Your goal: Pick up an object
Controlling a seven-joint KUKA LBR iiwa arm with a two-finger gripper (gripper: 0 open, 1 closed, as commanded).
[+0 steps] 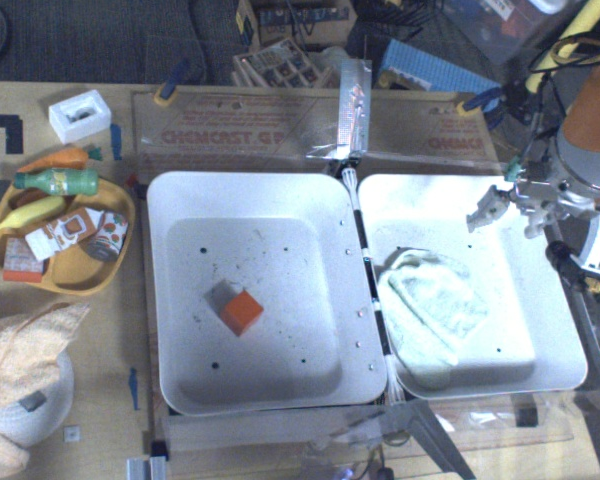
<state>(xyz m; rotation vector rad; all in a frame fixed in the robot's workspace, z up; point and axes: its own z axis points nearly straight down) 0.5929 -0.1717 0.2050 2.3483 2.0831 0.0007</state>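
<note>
An orange cube [243, 312] lies in the middle of the left bin [180, 208], with a small grey patch beside it. A crumpled pale cloth with a greenish tint [433, 305] rests in the right bin [550, 358], toward its left side. My gripper [507, 217] hangs over the far right part of the right bin, up and to the right of the cloth and apart from it. Its two fingers [483, 212] are spread, and nothing sits between them.
A yellow bowl [88, 276] with a green bottle, a banana and small packets stands left of the bins. A white box [80, 115] sits behind it. A beige towel [25, 353] lies at the front left. A clear plastic wall [250, 128] runs behind the bins.
</note>
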